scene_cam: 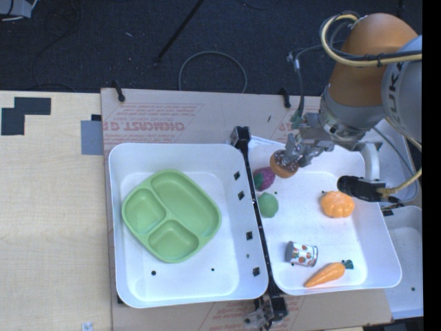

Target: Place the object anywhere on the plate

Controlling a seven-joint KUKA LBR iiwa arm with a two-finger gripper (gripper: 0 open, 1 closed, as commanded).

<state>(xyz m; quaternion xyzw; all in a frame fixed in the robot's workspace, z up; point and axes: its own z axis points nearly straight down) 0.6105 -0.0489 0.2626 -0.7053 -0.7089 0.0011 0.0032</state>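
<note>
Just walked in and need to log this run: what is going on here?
A grey KUKA arm reaches in from the right, its gripper over the far left corner of the right bin, right at a small brown-orange object. Whether it holds it is unclear. The green divided plate sits in the left bin with nothing on it. A purple piece, green ball, orange pumpkin, small can and carrot lie in the right bin.

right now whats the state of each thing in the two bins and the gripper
green plate: flat in left bin, nothing on it
gripper: over right bin's far left corner, a brown-orange object at its tip
purple-green toy: lying in right bin
green ball: resting
orange pumpkin: upright
small can: on its side
carrot: lying flat
</note>
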